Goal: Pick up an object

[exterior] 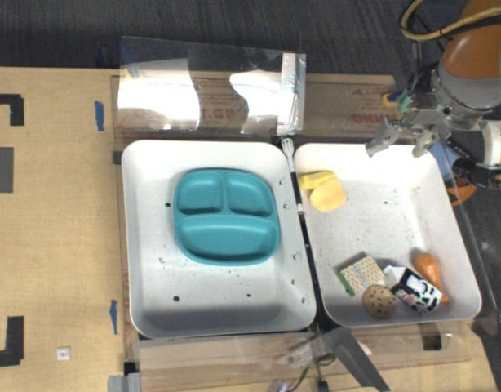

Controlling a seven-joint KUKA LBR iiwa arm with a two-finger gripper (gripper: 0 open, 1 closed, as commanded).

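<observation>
My gripper [400, 142] hangs over the far edge of the right bin [381, 219], its two fingers spread apart with nothing between them. A yellow object [323, 191] lies in the bin's far left corner, well to the left of the gripper. At the near end lie a small printed card [361, 273], a brown speckled ball [379, 301], a black-and-white carton [417, 291] and an orange piece [429, 265].
The left bin [144, 243] holds a teal divided plate [227, 216]. A clear plastic sheet [210, 92] stands behind the bins. Cardboard bench surface [46, 219] spreads to the left. Yellow cables [434, 11] loop near the arm at top right.
</observation>
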